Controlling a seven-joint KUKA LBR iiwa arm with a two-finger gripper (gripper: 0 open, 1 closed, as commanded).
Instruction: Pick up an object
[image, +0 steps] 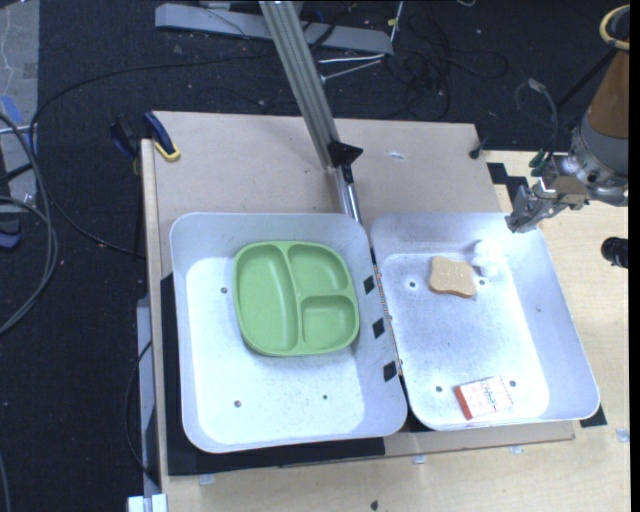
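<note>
Probably a robotics lab: plywood bench (300, 160), loose cables (60, 100) across dark floor, aluminium camera pole (305, 80).

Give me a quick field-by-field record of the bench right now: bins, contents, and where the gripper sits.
left bin: holds a green divided plate, three compartments, nothing in them
right bin: holds a tan bread-like piece, a small white object beside it, and a red-and-white packet near the front edge
gripper: above the right bin's far right corner, apart from all items
held object: none visible
task status: pick not yet done
</note>
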